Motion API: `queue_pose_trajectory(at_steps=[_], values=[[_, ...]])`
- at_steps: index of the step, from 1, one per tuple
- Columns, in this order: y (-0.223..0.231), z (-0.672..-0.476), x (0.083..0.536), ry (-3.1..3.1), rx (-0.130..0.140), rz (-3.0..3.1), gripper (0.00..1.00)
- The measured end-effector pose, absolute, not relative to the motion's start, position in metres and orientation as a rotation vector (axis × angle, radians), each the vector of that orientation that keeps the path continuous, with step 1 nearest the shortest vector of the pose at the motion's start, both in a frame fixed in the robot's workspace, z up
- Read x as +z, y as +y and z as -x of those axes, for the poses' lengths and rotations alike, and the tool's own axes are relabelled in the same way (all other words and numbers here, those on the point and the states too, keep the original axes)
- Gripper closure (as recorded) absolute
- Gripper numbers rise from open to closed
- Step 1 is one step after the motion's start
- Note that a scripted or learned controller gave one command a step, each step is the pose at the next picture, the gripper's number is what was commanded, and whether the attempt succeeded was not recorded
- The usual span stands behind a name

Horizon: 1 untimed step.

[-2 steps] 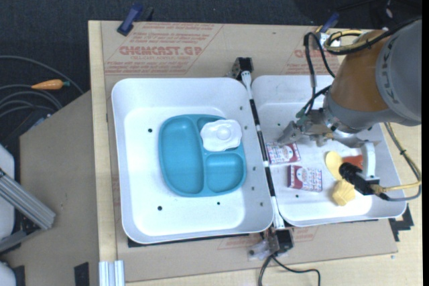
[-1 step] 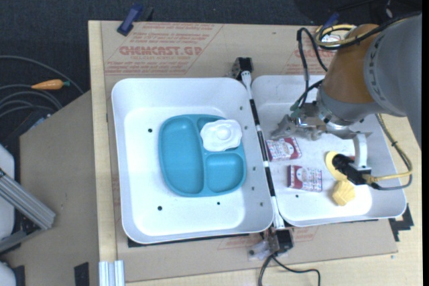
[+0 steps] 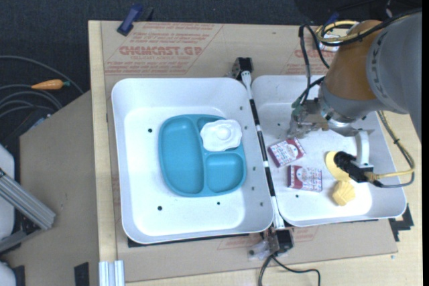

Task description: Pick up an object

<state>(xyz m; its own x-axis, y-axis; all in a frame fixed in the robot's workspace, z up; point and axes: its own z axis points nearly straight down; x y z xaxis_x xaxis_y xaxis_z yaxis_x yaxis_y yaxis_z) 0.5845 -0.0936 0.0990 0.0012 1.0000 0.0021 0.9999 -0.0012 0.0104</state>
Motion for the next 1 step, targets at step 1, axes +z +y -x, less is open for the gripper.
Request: queue_pose_trajectory(at_steps=[1], values=[[-0.0936, -0.5843, 0.0988, 2.216, 0.013, -2.219, 0.0]])
